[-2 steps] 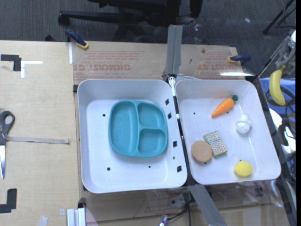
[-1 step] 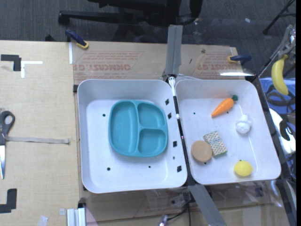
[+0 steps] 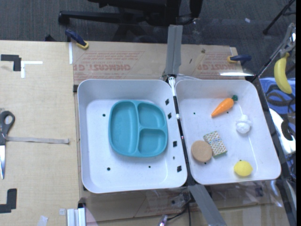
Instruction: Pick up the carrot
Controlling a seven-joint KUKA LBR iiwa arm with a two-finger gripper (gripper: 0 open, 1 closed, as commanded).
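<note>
An orange carrot (image 3: 222, 106) with a small green top lies tilted in the far part of the right bin (image 3: 263, 121), its green end pointing toward the bin's back right corner. It rests on the bin floor with nothing touching it.
The right bin also holds a white garlic-like piece (image 3: 242, 125), a tan round cookie (image 3: 201, 151), a patterned cracker (image 3: 215, 143) and a yellow lemon (image 3: 242, 168). A teal divided plate (image 3: 138, 128) sits in the left bin (image 3: 87, 140). Scissors (image 3: 4, 126) lie on the bench at far left.
</note>
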